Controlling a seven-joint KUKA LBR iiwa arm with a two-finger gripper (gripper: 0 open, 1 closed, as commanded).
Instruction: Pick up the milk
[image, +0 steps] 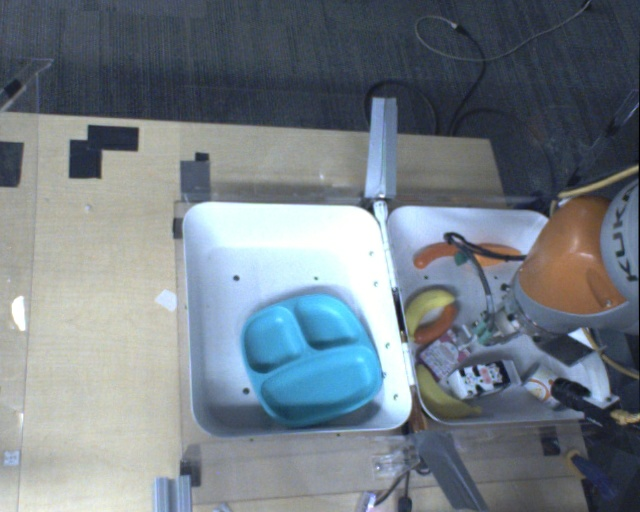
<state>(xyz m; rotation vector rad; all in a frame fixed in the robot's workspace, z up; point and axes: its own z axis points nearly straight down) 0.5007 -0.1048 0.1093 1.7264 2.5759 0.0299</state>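
The left bin (210, 300) has open floor along its far and left sides, with only a blue divided plate (312, 358) filling its near right part. The right bin (400, 240) is crowded: the arm (580, 265) hangs over its right half, and a banana (428, 302), a carrot (440, 253) and small packets (478, 376) lie packed against the divider.

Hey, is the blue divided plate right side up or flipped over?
Right side up: the blue divided plate in the left bin shows its three hollow compartments facing up.

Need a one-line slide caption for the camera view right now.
KUKA arm reaches into the right bin, gripper over milk carton among bananas; blue divided plate in left bin.
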